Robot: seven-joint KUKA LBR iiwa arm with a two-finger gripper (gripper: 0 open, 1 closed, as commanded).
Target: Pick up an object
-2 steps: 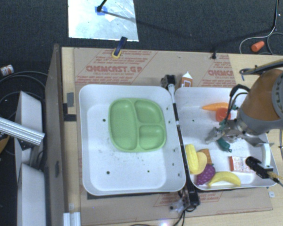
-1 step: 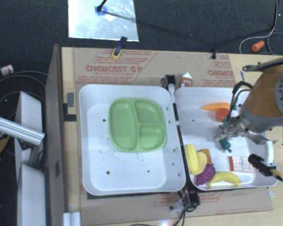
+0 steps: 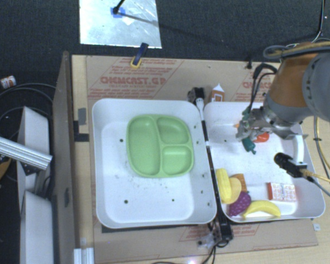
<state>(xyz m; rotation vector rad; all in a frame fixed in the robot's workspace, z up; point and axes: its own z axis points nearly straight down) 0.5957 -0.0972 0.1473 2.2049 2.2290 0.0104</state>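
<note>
Objects, right bin: a yellow corn-like piece [image 3: 225,185], a purple grape bunch [image 3: 240,203] and a banana [image 3: 262,208] cluster at the lower left corner of the right bin [image 3: 308,205]; a small brown piece [image 3: 240,179] lies just beside the corn; a red-and-white packet [image 3: 281,191] lies near the lower right; a small orange-red item [image 3: 262,137] sits in the upper middle, just beside the pincer tip.
Pincer: [image 3: 248,143] low over the upper middle of the right bin, pointing down and toward the frame's left; whether its fingers are spread or pressed together cannot be told, and nothing is seen between them.
Arm: [image 3: 305,87] grey with an orange band, entering from the upper right of the frame, bent down at the wrist over the right bin, cables trailing along it.
Left bin: [image 3: 113,202] holds a green divided plate [image 3: 159,146] at its centre.
Tabletop: [image 3: 154,76] brown board under both bins, which sit side by side, touching.
</note>
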